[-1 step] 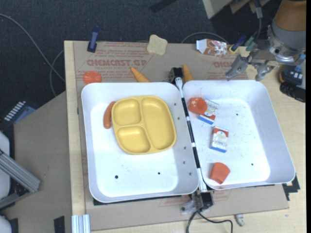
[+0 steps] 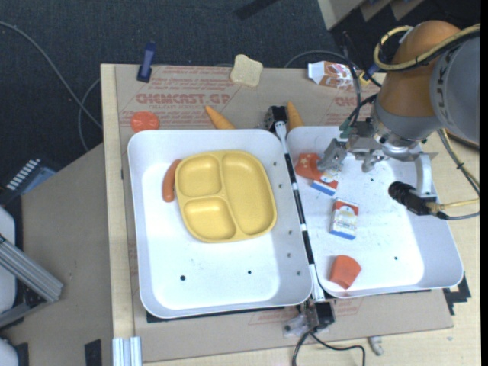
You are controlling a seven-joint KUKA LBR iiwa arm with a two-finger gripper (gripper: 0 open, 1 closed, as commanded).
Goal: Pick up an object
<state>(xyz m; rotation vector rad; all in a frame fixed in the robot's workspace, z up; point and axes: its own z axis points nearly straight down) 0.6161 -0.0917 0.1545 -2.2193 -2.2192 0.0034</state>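
Over the right bin's [image 2: 427, 269] far-left corner the gripper [image 2: 333, 158] hangs close above a red toy [image 2: 307, 166]; whether it's released or clenched, cannot tell. Risk: toy sits tight against the bin wall, so a descent may strike the rim or nudge it aside. Toy looks small, rounded, orange-red, partly hidden; a small card [image 2: 325, 184] lies just beside it.

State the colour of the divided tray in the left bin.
Yellow: the divided tray shows plainly in the camera view.
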